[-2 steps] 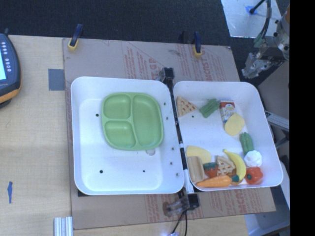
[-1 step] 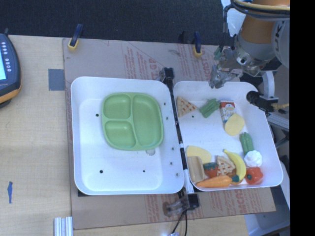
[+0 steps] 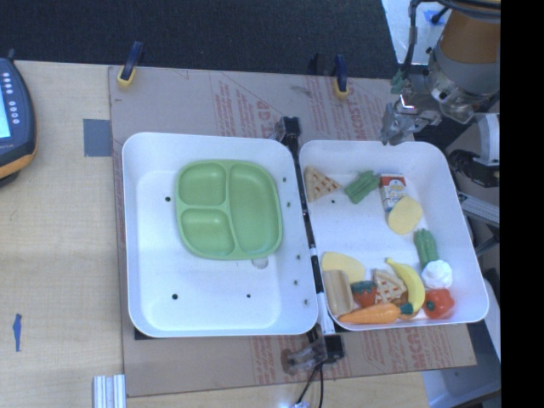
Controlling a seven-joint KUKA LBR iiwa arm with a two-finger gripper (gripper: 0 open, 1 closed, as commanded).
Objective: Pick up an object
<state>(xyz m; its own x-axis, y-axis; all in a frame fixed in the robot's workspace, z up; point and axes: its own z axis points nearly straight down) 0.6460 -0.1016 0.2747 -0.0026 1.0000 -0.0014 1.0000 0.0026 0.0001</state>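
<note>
— Toy food pieces fill the right shallow white bin (image 3: 459,228), correct?

— Yes: a yellow plastic banana (image 3: 410,282), an orange carrot (image 3: 371,314), a red tomato (image 3: 439,303), a waffle wedge (image 3: 320,183) and a green bean pod (image 3: 363,186) all lie in it. The left white bin (image 3: 153,270) holds a green divided plate (image 3: 229,208).

— And the end effector (image 3: 398,126)?

— It hangs above the far rim of the right bin, touching none of the toys. Whether it is spread or pressed together, I cannot tell.
</note>
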